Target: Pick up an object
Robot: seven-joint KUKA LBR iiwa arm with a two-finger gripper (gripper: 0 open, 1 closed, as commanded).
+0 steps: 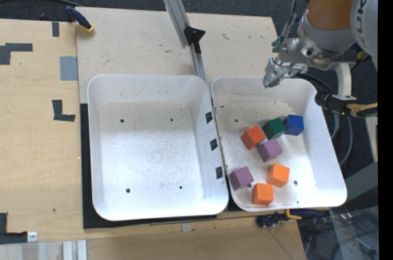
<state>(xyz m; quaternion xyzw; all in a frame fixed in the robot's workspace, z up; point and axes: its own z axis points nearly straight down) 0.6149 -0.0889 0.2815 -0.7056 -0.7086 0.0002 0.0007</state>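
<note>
Orange cubes (263,193) lie nearest in the right bin (331,185), one more orange cube (252,137) further in among two purple cubes (241,177), a green cube (274,128) and a blue cube (295,124) — all loose on the floor, bunched together (likely tipped in for me to pick from). Beyond them my end effector (273,75) hovers over the far rim, carrying nothing; its spread I cannot tell. Part of a label shows on my arm, too cropped to read.
</note>
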